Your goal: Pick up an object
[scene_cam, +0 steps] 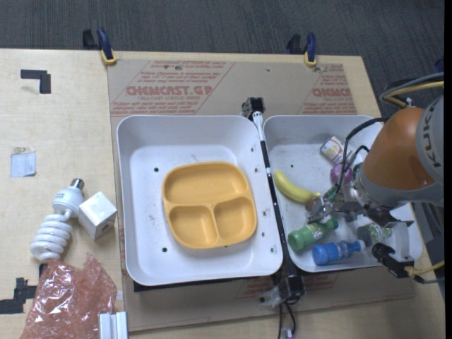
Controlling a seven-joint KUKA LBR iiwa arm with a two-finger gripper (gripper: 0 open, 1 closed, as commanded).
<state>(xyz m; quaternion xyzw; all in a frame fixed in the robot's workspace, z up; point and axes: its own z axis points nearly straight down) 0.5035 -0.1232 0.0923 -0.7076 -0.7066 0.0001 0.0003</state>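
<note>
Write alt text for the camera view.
A grey-and-orange robot arm reaches into the right bin, its gripper above a banana, green bottle and blue bottle. The left bin holds a yellow divided plate.

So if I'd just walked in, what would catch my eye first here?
Probably the yellow divided tray, lying alone in the left bin. Next, the arm's orange band looming over the right bin, where a banana, a green bottle and a blue bottle lie close together. Off the bins, at the left, a white spiral light bulb lies on the bench.
</note>
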